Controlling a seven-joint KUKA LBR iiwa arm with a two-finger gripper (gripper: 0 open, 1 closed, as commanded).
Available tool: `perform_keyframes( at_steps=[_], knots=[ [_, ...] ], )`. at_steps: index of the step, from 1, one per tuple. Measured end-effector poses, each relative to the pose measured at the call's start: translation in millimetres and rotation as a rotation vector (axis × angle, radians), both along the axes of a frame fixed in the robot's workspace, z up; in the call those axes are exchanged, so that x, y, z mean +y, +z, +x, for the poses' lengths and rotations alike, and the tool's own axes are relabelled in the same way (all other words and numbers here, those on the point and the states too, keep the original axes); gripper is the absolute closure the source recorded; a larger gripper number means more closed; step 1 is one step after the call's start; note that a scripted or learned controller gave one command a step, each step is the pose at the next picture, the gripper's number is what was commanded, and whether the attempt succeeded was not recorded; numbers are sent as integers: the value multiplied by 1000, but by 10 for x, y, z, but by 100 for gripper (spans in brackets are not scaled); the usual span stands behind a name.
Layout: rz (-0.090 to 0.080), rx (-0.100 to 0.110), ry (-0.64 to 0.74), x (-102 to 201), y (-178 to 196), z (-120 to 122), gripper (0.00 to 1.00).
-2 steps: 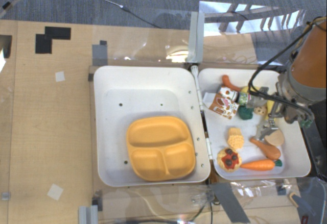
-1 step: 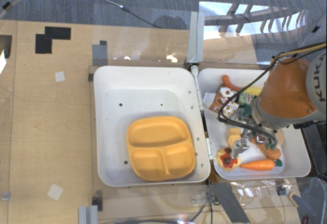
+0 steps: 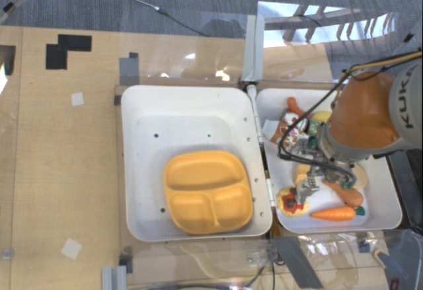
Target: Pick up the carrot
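Carrot [image 3: 334, 214]: lying flat near the front wall of the right bin [image 3: 390, 216], orange body across, green stub toward the arm's side, just below and to the right of the gripper [image 3: 305, 188]. Untouched, nothing of it between the fingers. Gripper pointing down over a small red and yellow toy [image 3: 289, 203] at the bin's front left, fingers apparently a little apart with nothing visibly between them, though too small and cluttered to be sure. Just right of the gripper, a brownish sausage-like piece [image 3: 350, 195], lying close above the carrot's thick end; behind the gripper, partly under the orange band [image 3: 363, 113], more toy food, among it a reddish piece [image 3: 293, 106] near the far wall. Well off to the left, a yellow divided plate [image 3: 208, 189] in the left bin [image 3: 142, 150]. Step in hand, by judgement: approach, not yet grasp. Next move calling for a short shift toward the carrot, fingers turned to straddle its narrow width, then a straight descent clear of the brownish piece and the front wall.
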State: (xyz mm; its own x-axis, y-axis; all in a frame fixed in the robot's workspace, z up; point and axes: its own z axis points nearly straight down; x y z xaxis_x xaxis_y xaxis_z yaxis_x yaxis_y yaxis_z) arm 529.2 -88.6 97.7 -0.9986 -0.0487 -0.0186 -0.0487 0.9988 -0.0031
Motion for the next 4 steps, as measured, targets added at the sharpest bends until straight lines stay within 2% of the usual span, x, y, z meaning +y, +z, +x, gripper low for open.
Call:
perform_keyframes(
  at_steps=[1, 2, 3, 4],
  knots=[
    [-4, -15, -48, 13, 9, -54, 0],
    [-4, -22, -42, 28, 170, -17, 100],
    [-4, 4, 273, -179, 1171, 185, 100],
    [-4, 14, 512, -635, 297, -246, 100]
  ],
)
